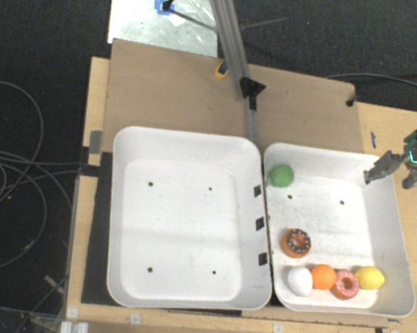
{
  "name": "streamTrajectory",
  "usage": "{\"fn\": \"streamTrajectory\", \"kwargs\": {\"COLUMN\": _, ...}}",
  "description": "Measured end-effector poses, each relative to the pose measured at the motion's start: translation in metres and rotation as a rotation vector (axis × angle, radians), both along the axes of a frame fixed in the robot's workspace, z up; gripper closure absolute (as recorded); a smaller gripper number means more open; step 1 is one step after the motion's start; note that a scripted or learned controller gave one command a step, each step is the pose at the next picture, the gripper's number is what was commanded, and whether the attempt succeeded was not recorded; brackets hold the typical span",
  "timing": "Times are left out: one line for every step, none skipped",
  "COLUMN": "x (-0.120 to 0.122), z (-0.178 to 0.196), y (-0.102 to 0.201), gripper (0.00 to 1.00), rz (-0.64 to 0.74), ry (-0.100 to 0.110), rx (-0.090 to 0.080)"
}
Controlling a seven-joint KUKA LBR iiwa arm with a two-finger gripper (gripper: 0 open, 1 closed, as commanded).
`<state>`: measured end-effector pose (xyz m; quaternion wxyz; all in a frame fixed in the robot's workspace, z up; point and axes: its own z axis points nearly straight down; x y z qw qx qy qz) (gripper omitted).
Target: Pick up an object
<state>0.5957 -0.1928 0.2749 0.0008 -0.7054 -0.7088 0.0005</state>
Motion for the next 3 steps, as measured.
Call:
{"fn": "streamTrajectory", "kwargs": {"x": 0.001, "z": 0.003, "y": 0.0, "gripper": 0.0, "rz": 0.002, "ry": -0.004, "rx": -0.002}}
{"fn": "streamTrajectory", "kwargs": {"x": 0.01, "z": -0.052, "y": 0.004, "gripper": 0.0, "rz": 0.002, "ry": 0.0, "rx": 0.0}}
{"fn": "streamTrajectory", "kwargs": {"x": 0.008, "z": -0.097, "y": 0.012, "gripper": 0.0, "rz": 0.002, "ry": 0.0, "rx": 0.0}}
